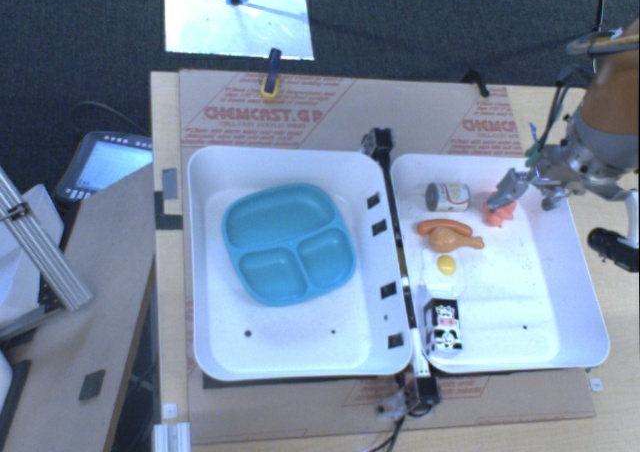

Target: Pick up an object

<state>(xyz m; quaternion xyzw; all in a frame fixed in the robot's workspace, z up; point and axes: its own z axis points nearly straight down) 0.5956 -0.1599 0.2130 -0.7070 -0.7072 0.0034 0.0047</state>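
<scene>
Gripper: the gripper hangs over the far right part of the right bin; I cannot tell how it is set.
Red piece: a small red object lies just beside the gripper, on its near left side.
Can: a small can lies on its side, left of the red piece.
Orange toy: an orange toy lies just in front of the can.
Egg: a fried egg sits nearer still.
Carton: a black-and-white carton stands at the bin's near left corner.
Left bin: the left bin holds a blue divided plate.
</scene>
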